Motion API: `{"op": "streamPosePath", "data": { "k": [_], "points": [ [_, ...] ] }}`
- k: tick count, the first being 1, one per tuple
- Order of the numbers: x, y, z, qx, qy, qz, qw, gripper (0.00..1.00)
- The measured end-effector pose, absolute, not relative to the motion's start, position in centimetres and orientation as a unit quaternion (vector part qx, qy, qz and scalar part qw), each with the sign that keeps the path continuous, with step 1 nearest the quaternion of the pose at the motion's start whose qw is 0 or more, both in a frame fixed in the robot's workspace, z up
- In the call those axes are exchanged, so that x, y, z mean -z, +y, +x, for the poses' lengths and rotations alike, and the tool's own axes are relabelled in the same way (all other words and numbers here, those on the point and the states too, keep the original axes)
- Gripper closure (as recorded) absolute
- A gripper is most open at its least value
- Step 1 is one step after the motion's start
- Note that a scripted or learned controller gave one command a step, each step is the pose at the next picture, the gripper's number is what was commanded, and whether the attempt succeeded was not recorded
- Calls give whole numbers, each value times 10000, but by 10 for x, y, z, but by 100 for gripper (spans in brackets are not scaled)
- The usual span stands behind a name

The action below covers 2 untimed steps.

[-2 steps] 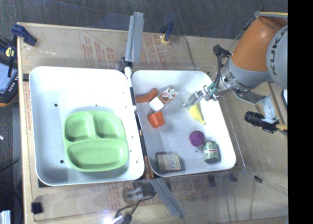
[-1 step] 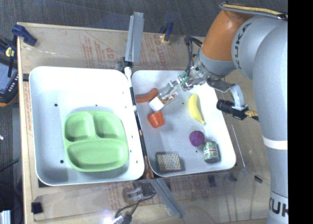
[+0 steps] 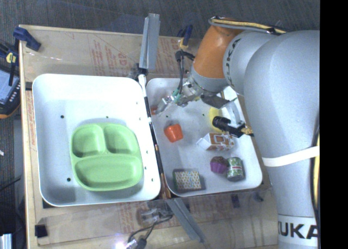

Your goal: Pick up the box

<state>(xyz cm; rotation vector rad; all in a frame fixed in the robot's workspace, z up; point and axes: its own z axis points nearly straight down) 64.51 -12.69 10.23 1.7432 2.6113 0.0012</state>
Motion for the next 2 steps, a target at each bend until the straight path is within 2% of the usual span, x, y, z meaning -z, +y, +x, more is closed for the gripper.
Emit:
{"op": "streamPosePath", "data": {
  "k": [1,2],
  "points": [
    [-113,-126,646,-7,8331,5530,13,100],
    [-113,-125,646,-7,8332,5529,13,0]
  ]
}}
